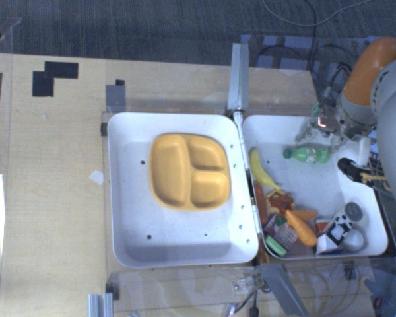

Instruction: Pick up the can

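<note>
1. The bench (pixel 53 197) carries two shallow white bins side by side: the left bin (pixel 132 236) and the right bin (pixel 297 177).
2. The left bin contains a yellow divided tray (pixel 188 170), lying flat near the bin's centre.
3. The arm (pixel 383 78), grey with an orange band, enters from the right and sits over the far right corner of the right bin.
4. The gripper (pixel 323 125) is at the far edge of the right bin, just above a green bottle (pixel 308 154). Whether the claw is released or clenched cannot be told at this angle.
5. The green bottle lies on its side in the far half of the right bin.
6. A banana (pixel 261 170) lies along the left wall of the right bin.
7. A carrot (pixel 301 228) lies among a cluster of small mixed items at the near left of that bin.
8. The can (pixel 352 211) lies in the near right corner of the right bin, its round end facing up, just beside a black-and-white carton (pixel 338 233). It is well apart from the gripper.
</note>
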`<act>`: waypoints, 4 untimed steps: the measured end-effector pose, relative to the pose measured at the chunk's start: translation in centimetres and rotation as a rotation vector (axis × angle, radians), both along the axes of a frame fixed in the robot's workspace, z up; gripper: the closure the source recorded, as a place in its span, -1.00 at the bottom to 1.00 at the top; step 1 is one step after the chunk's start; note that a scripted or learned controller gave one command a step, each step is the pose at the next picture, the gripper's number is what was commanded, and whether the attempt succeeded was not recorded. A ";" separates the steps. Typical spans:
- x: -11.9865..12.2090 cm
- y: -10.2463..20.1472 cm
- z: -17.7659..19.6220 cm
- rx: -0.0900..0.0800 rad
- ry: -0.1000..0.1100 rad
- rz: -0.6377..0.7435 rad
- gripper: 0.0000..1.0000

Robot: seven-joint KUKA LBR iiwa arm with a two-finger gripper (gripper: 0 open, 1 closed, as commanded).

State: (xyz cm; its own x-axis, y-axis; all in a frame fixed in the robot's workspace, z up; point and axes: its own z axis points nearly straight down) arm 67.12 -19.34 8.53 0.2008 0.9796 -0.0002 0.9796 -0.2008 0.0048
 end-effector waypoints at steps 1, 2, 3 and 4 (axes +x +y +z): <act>-7.6 -0.2 0.2 0.004 -0.002 -0.204 -1.00; -3.0 0.5 0.6 0.001 0.001 -0.126 -1.00; -2.8 1.4 4.0 0.002 0.002 -0.301 -1.00; -2.6 1.5 5.0 -0.001 0.000 -0.290 1.00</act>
